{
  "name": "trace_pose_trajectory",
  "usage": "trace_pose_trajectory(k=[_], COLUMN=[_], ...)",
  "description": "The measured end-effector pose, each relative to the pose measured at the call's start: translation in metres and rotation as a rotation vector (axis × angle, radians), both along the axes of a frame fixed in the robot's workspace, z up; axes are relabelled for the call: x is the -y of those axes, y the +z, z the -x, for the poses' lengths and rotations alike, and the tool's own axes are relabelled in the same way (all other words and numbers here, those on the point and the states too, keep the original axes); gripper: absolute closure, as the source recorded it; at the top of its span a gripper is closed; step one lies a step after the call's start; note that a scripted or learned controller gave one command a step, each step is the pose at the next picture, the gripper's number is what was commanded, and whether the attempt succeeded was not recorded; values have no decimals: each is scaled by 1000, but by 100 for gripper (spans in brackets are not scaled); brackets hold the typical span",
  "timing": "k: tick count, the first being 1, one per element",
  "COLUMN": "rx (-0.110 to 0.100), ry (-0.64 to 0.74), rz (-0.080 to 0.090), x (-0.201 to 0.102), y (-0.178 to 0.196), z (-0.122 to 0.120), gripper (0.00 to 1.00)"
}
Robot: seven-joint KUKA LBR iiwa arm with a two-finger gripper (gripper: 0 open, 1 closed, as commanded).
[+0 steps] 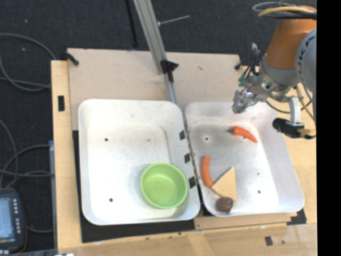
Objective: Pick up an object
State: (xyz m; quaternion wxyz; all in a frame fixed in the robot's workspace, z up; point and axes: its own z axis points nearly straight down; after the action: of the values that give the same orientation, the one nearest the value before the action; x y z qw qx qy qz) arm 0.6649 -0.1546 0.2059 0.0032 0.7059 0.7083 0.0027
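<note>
- Right now the gripper hangs over the upper edge of the right bin, in the upper right of the frame, with nothing visibly held in it.
- How its fingers stand I cannot tell from here; the tip is small and blurred against the white bin.
- The nearest thing to it is the orange-red pepper, lying just below the gripper in the frame, a touch to the right, on the bin floor.
- The pepper's long axis runs from upper left to lower right across the picture, stem end toward the left.
- So the coming move looks to me like a short drop, downward in the frame, with the fingers closing across that slanted axis rather than along it.
- Farther down the same bin lie an orange carrot, a tan wedge touching it, and a brown lump at the wedge's lower corner; all sit well apart from the gripper.
- A green bowl sits in the left bin, lower centre of the frame, farthest off.
</note>
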Motion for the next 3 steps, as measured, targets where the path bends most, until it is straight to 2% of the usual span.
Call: trace_pose_trajectory(k=[1, 2, 3], rx=[0, -4, -8], ry=[2, 3, 2], rz=[1, -1, 0], x=[9, 9, -40], y=[53, 75, 63], z=[-8, -9, 12], gripper=[100, 100, 100])
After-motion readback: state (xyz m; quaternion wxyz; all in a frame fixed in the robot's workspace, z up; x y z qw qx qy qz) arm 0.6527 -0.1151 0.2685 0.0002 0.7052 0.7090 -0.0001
